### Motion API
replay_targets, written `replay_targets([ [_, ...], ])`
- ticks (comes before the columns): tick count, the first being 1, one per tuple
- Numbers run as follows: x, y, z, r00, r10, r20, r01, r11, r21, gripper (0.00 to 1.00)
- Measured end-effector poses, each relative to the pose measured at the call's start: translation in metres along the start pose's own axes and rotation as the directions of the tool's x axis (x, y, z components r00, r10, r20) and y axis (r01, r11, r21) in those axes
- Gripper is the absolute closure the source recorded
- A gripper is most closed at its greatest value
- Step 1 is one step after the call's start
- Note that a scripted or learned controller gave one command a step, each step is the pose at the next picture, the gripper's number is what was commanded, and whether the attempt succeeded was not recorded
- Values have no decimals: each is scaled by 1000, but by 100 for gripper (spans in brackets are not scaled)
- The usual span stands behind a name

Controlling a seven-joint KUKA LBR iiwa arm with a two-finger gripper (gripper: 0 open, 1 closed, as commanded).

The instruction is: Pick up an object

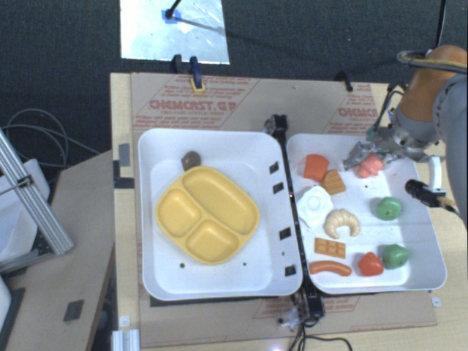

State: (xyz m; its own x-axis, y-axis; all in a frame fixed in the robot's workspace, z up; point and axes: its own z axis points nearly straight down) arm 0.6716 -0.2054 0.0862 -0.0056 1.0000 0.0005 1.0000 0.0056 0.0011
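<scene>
Right bin (428, 269), far corner: pink toy (371, 166), long axis apparently running left-right across the bin, though its pointing end is too small to read. End effector (368, 154) sits low over it, touching or nearly so, presumably lined up for a pick; whether its grip is spread or pressed together cannot be told. Left bin (157, 269): yellow divided tray (208, 214), brown lump (191, 159) just beside its far edge.
</scene>
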Motion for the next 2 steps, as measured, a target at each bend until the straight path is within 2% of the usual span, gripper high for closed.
replay_targets([
  [1, -1, 0, -13, 1000, -1, 4, 1, 1000, -9, 100],
  [2, 71, 0, -2, 1000, -4, 3, 4, 1000, -8, 100],
])
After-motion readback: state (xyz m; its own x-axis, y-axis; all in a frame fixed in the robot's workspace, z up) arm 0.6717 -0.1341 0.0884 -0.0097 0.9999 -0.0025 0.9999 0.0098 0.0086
